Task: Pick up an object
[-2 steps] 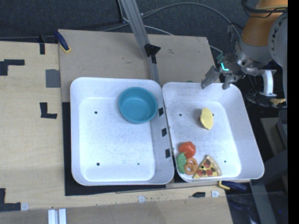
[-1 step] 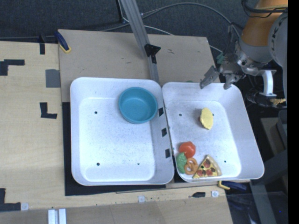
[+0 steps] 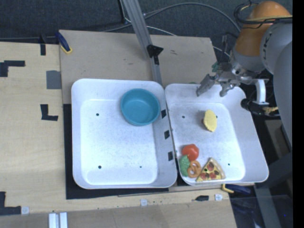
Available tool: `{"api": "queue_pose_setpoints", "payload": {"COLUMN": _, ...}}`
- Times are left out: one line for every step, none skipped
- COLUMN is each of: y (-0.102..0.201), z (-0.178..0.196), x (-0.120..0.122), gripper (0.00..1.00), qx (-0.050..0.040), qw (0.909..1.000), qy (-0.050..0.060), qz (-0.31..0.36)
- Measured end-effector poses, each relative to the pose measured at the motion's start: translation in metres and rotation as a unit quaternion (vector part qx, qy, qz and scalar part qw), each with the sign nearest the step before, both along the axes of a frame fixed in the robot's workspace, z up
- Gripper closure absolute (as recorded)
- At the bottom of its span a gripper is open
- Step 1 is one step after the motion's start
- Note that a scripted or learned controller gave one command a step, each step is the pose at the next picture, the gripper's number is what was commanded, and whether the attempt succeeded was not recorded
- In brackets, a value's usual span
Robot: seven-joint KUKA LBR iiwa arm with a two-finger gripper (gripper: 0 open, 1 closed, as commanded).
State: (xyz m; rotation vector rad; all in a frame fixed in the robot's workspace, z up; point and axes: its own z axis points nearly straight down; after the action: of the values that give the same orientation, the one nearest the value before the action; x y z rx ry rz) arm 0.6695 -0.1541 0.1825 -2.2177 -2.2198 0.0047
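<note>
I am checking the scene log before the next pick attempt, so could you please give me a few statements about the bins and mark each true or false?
1. The blue bowl sits in the left bin. True.
2. The yellow object lies in the left bin. False: it lies in the right bin.
3. The end effector holds the tomato. False: its open fingers hold nothing.
4. The pizza slice lies near the right bin's front edge. True.
</note>
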Motion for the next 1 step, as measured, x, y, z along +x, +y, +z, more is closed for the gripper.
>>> {"api": "queue_pose_setpoints", "payload": {"y": -0.0003, "z": -0.0456, "x": 0.0057, "gripper": 0.0, "qx": -0.0001, "qw": 1.0, "qy": 0.0, "qz": 0.0}}
